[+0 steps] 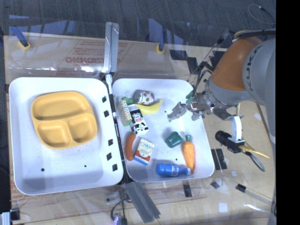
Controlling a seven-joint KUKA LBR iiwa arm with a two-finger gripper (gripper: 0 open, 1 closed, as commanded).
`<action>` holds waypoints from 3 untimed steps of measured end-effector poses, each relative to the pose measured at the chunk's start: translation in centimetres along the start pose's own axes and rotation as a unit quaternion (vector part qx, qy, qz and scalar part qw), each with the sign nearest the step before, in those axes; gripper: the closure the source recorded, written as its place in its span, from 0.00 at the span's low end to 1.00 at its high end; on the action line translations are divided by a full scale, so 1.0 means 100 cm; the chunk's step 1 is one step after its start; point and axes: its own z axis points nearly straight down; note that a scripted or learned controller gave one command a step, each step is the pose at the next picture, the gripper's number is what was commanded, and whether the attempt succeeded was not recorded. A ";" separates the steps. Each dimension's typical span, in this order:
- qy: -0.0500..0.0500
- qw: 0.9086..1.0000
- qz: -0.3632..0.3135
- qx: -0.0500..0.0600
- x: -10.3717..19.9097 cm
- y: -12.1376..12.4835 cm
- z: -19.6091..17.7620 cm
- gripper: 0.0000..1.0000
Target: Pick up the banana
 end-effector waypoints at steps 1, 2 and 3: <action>0.000 1.000 0.005 0.000 0.019 0.085 0.074 0.00; -0.003 1.000 -0.009 -0.010 0.042 0.079 0.091 0.00; -0.002 1.000 0.006 -0.009 0.044 0.070 0.091 0.00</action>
